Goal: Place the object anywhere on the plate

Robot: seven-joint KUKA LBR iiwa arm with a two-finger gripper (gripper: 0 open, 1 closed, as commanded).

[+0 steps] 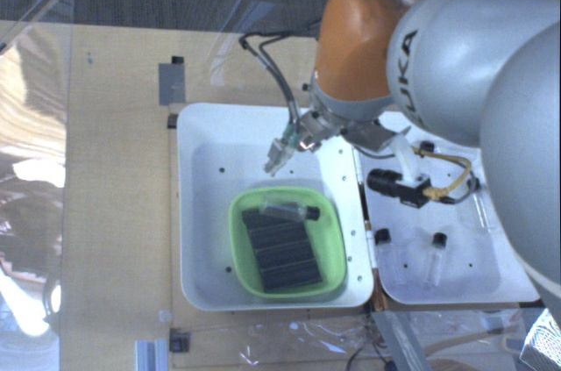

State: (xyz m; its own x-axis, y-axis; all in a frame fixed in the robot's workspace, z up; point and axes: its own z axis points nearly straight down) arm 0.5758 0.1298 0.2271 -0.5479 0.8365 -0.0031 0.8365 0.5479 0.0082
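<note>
A green plate sits in the left white bin. A dark ribbed block lies across the plate. On the block's far end rests a small clear vial with a black cap. My gripper hangs just above and beyond the plate's far rim, a short way from the vial and not touching it. It is small in the camera view and partly hidden under the orange wrist band.
The right bin holds another clear vial with a black cap and a small black piece. The arm's grey body covers the right bin's far side. Black cables loop above the left bin's far wall.
</note>
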